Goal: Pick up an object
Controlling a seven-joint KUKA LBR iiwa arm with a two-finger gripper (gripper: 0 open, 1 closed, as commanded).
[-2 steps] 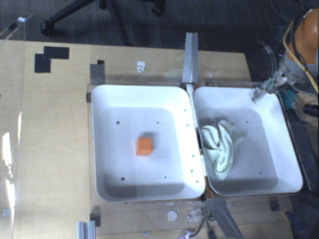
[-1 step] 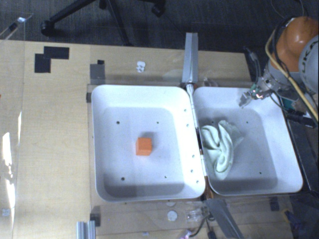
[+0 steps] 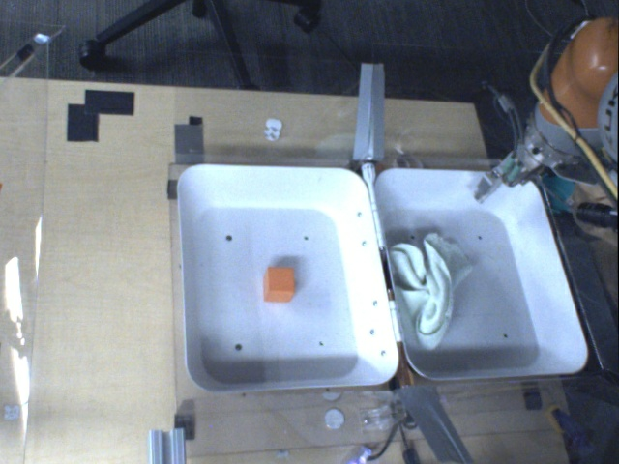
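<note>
I see the gripper [image 3: 495, 180] over right bin [image 3: 566, 288]'s far rim, finger state unclear. One orange cube [image 3: 280, 284] mid left bin [image 3: 208, 259], clear of walls; one crumpled cloth [image 3: 427, 285] by the divider.

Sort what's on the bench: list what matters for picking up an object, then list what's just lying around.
For the job:
orange cube in the left bin
crumpled cloth in the right bin
pincer over the right bin's far corner

Lying about:
office chair base
black tape marks

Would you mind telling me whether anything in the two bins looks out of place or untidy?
Only the pale green and white cloth in the right white bin: it lies crumpled against the bin's left wall. The small orange cube sits squarely in the left white bin.
</note>
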